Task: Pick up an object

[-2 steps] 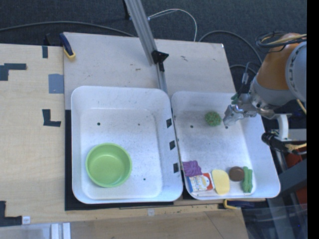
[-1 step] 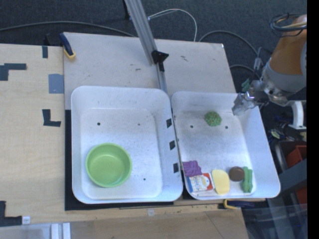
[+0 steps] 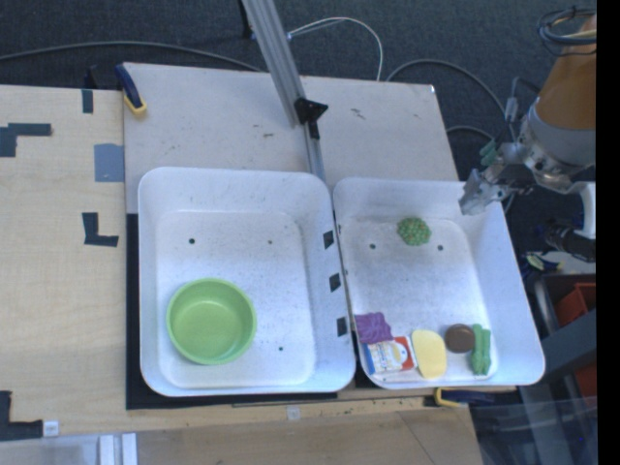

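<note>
My gripper (image 3: 477,198) hangs over the far right corner of the right bin (image 3: 509,260) — whether it's open, I cannot tell. The green ball (image 3: 414,231) lies inside that bin, near the far wall — apart from me.

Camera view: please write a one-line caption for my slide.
Grey arm's tool at right white bin's far corner, near a green bumpy ball; round green plastic bowl in left white bin.
</note>
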You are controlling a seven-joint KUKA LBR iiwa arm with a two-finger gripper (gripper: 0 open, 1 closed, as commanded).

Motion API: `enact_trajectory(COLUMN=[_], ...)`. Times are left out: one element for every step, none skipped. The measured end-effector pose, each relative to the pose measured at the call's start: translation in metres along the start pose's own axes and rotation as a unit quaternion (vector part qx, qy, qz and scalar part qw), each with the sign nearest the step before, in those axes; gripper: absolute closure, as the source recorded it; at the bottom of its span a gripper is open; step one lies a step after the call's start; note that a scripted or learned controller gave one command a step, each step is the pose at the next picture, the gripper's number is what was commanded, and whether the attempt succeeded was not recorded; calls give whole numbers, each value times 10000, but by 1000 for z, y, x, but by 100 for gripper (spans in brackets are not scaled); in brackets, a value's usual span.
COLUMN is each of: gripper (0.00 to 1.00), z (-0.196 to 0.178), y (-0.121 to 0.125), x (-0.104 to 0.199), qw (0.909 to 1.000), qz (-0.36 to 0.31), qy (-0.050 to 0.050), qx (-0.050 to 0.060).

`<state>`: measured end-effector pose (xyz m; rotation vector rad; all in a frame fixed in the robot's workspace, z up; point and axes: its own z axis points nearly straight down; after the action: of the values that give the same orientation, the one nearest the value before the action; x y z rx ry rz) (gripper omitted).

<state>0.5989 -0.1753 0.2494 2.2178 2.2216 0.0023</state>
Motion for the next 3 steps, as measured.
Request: enact_trajectory(gripper=[100,100,100], z=[-7,-5,12], y=[2,-7,-3], x=[57,109,164], qw=[10000,10000,10000], qz=[-27,-23,-23], qy=[13,11,8], qx=[16,21,32])
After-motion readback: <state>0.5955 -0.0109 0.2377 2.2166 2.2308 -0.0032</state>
